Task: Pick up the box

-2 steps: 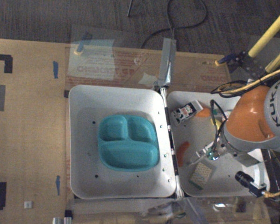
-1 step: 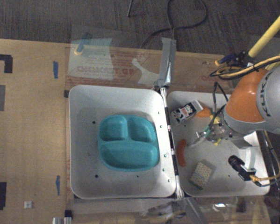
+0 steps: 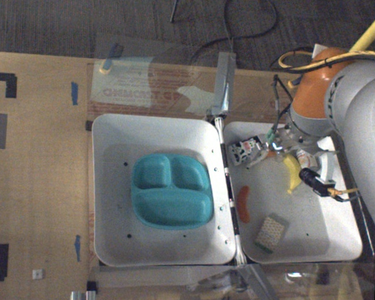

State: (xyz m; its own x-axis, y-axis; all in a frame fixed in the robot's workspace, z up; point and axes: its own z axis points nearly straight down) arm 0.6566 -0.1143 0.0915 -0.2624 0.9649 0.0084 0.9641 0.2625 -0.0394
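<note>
The box (image 3: 245, 150), white with dark print, lies in the right bin (image 3: 339, 242) at about ten o'clock, close to the wall that divides the two bins. The gripper (image 3: 267, 150) sits at the box's three o'clock side, touching or nearly touching it; the arm (image 3: 341, 91) covers the bin's one o'clock corner. Whether the tool is spread or pinching cannot be told. A banana (image 3: 291, 172) lies just at the gripper's four o'clock. A red strip (image 3: 243, 203) lies at six o'clock from the box, a sponge (image 3: 271, 232) further toward five. The left bin (image 3: 112, 142) holds a teal divided plate (image 3: 171, 190).
</note>
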